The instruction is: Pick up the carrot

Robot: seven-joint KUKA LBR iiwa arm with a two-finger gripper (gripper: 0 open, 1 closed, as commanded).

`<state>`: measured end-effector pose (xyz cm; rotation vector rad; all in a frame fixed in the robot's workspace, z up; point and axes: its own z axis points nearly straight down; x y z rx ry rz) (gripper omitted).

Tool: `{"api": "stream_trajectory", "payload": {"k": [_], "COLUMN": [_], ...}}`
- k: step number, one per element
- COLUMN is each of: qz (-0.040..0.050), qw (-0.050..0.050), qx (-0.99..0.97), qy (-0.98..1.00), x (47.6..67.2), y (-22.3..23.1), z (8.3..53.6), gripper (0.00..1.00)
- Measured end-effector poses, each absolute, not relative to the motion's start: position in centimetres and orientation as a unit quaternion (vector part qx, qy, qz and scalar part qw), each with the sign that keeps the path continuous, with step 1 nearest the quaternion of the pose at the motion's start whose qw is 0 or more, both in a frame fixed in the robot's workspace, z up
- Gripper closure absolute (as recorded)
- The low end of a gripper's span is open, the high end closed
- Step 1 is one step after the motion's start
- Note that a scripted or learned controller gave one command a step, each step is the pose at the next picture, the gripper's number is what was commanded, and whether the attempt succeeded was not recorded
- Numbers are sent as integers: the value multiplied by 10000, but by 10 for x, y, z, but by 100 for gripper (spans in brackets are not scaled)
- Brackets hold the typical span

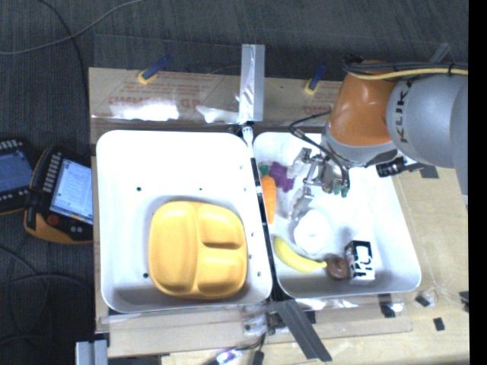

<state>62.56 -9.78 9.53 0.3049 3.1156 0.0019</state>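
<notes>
The arm (396, 116) is reaching in from the right, its grey shell and glossy orange band covering the far corner of the right bin (396, 242). Its bulk is cut off by the frame edge, so I am seeing only the wrist and what hangs below it. The gripper (304, 196) is hanging low over the middle of that bin, a tangle of bright metal and thin cables; whether it is clenched or released I cannot tell, since the tips are blurring into the white floor and a pale round object (313, 233) just beneath them.

The carrot (268, 196) is lying along the left wall of the right bin, a slim orange taper with a speck of green at its far end, just beside the gripper and apart from it. A purple item (280, 177), perhaps soft plastic, is sitting partly hidden between carrot and metalwork. Nearer the front, a smooth curved banana (295, 258) is touching a small brown lump (337, 268), and a black-and-white block (361, 258) is resting next to that.

In the left bin (122, 166), a matte yellow divided tray (198, 248) with rounded corners is lying flat.
</notes>
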Motion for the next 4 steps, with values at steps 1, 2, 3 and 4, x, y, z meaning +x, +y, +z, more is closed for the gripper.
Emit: {"api": "stream_trajectory", "payload": {"k": [1,2,3,4], "qz": [21,3,31,17], "qw": [6,-9,-5,-1], "qx": [992,625,632,-1342], "qy": [9951,9980,9980,9910], "x": [631,627,628,587], "y": [-115,-98,-97,-48], "z": [217,115,122,182], "gripper": [0,0,100,100]}}
